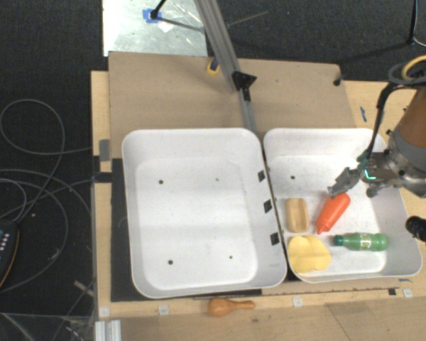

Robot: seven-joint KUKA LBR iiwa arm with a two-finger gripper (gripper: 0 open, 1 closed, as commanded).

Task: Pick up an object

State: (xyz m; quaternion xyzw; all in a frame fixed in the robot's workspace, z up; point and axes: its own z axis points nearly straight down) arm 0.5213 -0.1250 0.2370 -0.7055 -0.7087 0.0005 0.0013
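**Me:** Starting at the near edge of the bench: a small wooden pear-shaped thing [231,305] lies outside the bins, on the bench lip. Just past it, in the right bin [319,148], I see a yellow lump [309,253] in the near left corner, a green bottle [361,242] lying on its side beside it, then a tan bread-like piece [296,214] and an orange carrot [333,212] tilted next to that.

**You:** And the gripper?

**Me:** The gripper [343,183] sits right at the carrot's upper end, coming in from the right. The carrot looks like the target, but I'd judge it not lifted; it lies on the bin floor with nothing visibly closed round it. So the reach seems done, and the grasp and the lift are left.

**You:** Fingers spread or pressed together?

**Me:** I cannot tell. From this slant the tip reads as one dark grey shape, and I can't separate two fingers or see a gap.

**You:** Anything else unclear?

**Me:** Whether the tip touches the carrot or hangs just above it. The arm is cut off at the right edge. Farther back, the left bin [192,212] shows bare white floor, and a grey pole [220,38] slants across the far bench, its top out of frame.
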